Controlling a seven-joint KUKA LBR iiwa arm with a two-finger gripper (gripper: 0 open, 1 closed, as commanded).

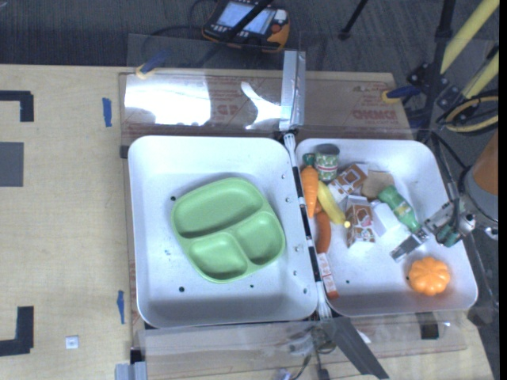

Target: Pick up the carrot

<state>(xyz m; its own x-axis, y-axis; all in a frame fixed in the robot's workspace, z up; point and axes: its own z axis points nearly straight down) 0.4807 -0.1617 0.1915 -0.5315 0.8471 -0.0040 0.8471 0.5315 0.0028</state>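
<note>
The carrot is orange and tapered. It lies lengthwise along the left wall of the right bin, beside a yellow banana. My gripper hangs low over the right side of that bin, well to the right of the carrot, between a green bottle and a small orange pumpkin. Nothing from the bin is visibly caught in it.
A green divided plate lies in the left bin. The right bin also holds a small can, snack packets and an orange-red oblong item just below the carrot. A metal divider separates the bins.
</note>
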